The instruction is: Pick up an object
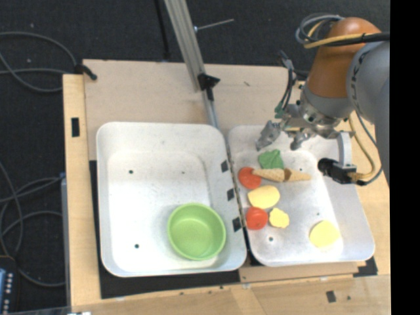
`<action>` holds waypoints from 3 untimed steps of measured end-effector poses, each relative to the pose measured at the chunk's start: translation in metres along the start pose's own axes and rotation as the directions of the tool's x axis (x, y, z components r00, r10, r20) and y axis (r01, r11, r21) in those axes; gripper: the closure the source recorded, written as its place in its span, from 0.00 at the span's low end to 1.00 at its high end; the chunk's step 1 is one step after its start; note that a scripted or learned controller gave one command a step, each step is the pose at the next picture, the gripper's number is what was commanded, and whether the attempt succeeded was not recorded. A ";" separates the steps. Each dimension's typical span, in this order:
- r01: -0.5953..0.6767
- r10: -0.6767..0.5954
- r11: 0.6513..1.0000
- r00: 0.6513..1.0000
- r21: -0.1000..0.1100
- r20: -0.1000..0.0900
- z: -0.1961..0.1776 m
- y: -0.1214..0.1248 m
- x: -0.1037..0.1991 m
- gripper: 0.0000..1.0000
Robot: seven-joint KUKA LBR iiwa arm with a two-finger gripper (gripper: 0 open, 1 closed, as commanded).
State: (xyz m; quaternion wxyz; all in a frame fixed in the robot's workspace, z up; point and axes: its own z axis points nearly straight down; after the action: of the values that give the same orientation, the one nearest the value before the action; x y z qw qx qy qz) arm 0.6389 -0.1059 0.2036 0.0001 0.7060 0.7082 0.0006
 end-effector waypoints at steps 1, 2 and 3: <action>0.000 0.000 1.000 1.000 0.000 0.000 0.000 0.000 0.000 0.00; 0.000 0.000 1.000 1.000 0.004 0.003 0.049 0.002 0.007 0.00; -0.003 0.003 1.000 1.000 0.004 0.004 0.101 0.001 0.005 0.00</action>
State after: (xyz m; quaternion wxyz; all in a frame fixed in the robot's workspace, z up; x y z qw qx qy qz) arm 0.6396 -0.1007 0.1024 -0.0001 0.7072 0.7070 -0.0024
